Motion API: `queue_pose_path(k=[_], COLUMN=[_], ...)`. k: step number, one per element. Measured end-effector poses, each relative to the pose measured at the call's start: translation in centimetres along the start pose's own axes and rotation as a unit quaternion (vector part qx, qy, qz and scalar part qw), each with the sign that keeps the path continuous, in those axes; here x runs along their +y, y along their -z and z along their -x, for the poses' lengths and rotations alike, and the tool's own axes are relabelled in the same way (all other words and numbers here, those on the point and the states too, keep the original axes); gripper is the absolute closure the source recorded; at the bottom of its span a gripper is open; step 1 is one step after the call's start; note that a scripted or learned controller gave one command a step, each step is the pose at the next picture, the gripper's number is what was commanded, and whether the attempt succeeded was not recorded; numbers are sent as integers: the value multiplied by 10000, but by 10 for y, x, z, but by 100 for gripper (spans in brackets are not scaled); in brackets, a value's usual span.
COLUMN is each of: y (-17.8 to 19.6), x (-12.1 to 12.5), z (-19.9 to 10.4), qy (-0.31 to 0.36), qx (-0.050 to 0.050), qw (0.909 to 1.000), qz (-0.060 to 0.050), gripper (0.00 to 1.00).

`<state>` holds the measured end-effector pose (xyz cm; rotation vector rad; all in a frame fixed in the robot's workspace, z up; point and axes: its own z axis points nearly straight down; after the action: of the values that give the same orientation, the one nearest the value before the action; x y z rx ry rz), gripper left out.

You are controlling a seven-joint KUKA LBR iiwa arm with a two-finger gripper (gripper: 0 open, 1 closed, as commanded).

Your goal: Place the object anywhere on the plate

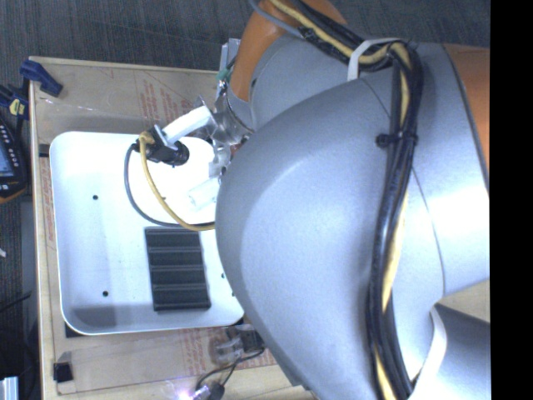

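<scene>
Wooden bench carries a white bin; a dark ribbed block, prob. the object, lies flat and free on its floor, so not grasped yet. The gripper hangs apart from it; open or closed I cannot tell, as the arm covers it

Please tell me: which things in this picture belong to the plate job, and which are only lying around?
For the job:
- arm
- gripper, partly hidden by the arm
- white bin

Only lying around:
- black ridged block in the bin
- blue clamp at the bench corner
- cables at the bench edge
</scene>
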<state>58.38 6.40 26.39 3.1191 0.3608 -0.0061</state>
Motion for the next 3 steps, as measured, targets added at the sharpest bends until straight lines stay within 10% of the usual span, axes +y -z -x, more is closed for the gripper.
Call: queue_pose_path(k=[1,2,3], y=[91,-66,44], x=[70,-30,-52], z=[55,47,25], qy=[608,-101,942], qx=[12,-20,13], qw=[9981,9999,9956], qz=[-23,-7,-19], gripper=[100,100,100])
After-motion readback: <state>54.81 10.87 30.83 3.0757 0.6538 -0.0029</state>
